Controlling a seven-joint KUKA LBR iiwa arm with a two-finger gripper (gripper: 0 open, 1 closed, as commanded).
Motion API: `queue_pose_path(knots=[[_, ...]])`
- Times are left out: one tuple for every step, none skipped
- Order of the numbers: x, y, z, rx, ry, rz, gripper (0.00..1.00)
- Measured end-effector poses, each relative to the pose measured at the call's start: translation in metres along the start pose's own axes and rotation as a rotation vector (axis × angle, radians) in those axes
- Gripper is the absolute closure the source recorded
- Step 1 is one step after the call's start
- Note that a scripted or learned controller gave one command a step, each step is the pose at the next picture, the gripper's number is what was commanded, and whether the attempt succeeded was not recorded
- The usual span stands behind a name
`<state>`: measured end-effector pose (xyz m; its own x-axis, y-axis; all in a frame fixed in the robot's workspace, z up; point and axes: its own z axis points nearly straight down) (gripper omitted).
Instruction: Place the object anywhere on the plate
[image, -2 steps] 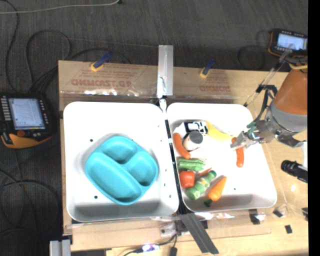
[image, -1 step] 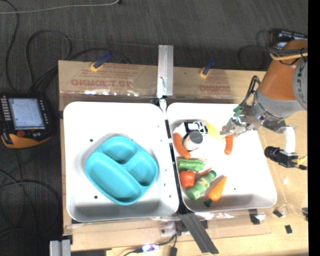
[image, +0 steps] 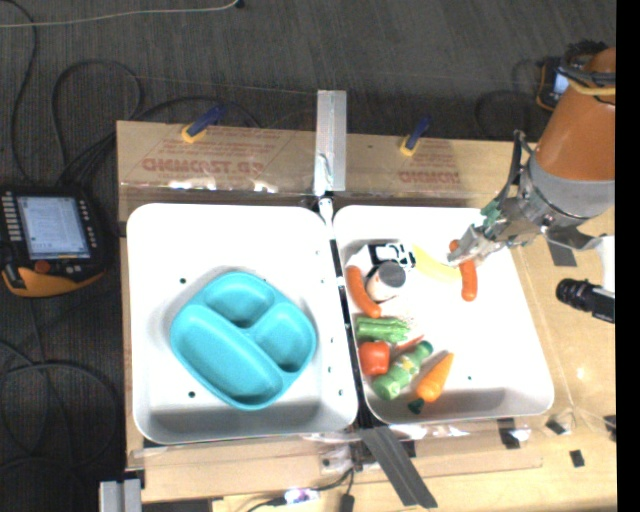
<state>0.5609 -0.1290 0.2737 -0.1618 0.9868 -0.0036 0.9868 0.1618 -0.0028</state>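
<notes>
A blue three-part plate (image: 242, 340) lies in the left white bin (image: 160, 240). My gripper (image: 466, 250) hangs over the upper right part of the right white bin (image: 500, 350). It is shut on the top end of a small orange-red carrot-like piece (image: 468, 283), which dangles upright below the fingertips, above the bin floor. The plate is far to the left, across the wall between the two bins.
Toy foods crowd the left side of the right bin: a long orange carrot (image: 357, 290), a black-and-white piece (image: 388, 268), a yellow banana (image: 433, 265), a green cucumber (image: 382, 328), a red tomato (image: 373, 357) and another carrot (image: 433, 377). A pendant (image: 50, 235) sits off the bench at left.
</notes>
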Motion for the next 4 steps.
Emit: queue_pose_path(knots=[[0.075, 0.008, -0.024, -0.001, 0.002, -0.081, 1.0], [0.145, 0.026, 0.091, 0.001, 0.005, -0.176, 1.0], [0.214, 0.017, 0.09, 0.0, 0.004, -0.309, 1.0], [0.137, 0.008, 0.047, -0.002, 0.002, -0.364, 1.0]])
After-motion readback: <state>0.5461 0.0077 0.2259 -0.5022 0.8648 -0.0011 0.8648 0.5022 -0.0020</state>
